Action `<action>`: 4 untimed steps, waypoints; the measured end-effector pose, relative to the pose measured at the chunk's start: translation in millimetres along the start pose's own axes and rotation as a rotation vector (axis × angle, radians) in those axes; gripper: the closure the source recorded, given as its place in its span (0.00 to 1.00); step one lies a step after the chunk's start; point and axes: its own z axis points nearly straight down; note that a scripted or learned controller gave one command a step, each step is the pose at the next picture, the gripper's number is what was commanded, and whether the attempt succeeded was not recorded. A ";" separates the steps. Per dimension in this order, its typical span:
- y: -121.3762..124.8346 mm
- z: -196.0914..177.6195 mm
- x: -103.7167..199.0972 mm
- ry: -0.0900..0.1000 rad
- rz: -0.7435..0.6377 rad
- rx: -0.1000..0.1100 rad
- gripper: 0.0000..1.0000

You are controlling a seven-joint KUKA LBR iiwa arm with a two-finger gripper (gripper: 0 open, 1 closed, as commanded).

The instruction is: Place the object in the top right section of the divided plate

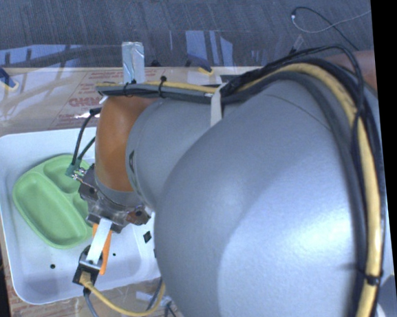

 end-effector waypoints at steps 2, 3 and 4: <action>30.5 26.1 -44.4 -0.006 0.018 0.005 1.00; -20.0 109.0 42.9 0.014 0.158 -0.006 1.00; -19.7 65.1 26.7 -0.003 0.395 0.001 1.00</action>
